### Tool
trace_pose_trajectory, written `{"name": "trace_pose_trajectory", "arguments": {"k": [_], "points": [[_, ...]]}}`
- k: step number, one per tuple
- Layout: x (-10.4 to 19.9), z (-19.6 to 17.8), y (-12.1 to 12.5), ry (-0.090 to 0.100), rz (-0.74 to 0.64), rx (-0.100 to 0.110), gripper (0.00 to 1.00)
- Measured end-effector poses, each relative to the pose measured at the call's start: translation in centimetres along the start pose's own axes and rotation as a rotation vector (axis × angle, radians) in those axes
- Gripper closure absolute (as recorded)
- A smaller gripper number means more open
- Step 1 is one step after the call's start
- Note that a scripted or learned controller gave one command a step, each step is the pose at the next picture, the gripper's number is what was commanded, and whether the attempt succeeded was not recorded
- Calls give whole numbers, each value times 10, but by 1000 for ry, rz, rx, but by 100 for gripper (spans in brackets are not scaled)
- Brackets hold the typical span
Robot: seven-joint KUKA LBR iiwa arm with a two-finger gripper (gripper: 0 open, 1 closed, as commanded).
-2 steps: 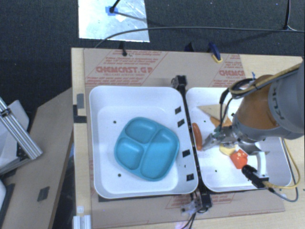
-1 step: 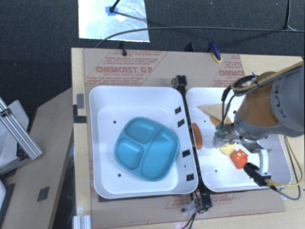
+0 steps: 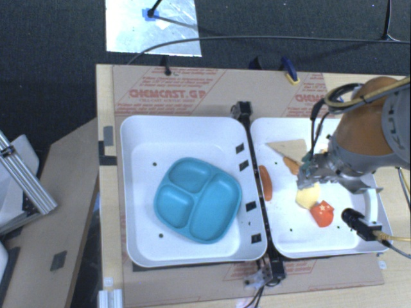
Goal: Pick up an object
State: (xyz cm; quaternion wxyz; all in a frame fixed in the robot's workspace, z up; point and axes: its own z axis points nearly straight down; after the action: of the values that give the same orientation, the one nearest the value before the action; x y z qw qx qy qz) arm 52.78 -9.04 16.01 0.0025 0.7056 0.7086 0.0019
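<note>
Progress looks early to middling: nothing is lifted yet, so far as the camera view shows. The gripper [image 3: 308, 172] sits low in the right bin [image 3: 282, 246], directly above and apparently touching the top of a pale yellow lumpy object [image 3: 307, 196] — the likeliest target, in my judgement. Whether the jaws are spread, clenched, or gripping that yellow piece I cannot tell; the wrist and the slanted view hide the tips, and the object appears to rest on the bin floor rather than hang clear of it.

What remains, then, is the real work: a firm grasp and a lift free of the bin.

The yellow object is small, rounded and uneven, like a toy food piece, lying near the middle of the right bin. Just beside it, toward the near wall, lies a red-orange chunk [image 3: 322, 213] with a pale mark on it. An orange sausage-shaped piece [image 3: 265, 182] lies along the bin's left wall, well apart from the gripper, and a tan wedge [image 3: 289, 147] lies toward the far side, with a small orange bit at its tip near the gripper.

The left bin [image 3: 138, 172] holds a blue divided plate [image 3: 198, 199] — untouched by the arm.
</note>
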Motion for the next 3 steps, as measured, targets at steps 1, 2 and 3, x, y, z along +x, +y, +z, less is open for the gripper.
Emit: {"name": "trace_pose_trajectory", "arguments": {"k": [1,2,3], "points": [[-4,-47,9,0,-1,0,100],[-4,-89,11,0,-1,0,100],[46,-93,21,2,-6,3,100]]}}
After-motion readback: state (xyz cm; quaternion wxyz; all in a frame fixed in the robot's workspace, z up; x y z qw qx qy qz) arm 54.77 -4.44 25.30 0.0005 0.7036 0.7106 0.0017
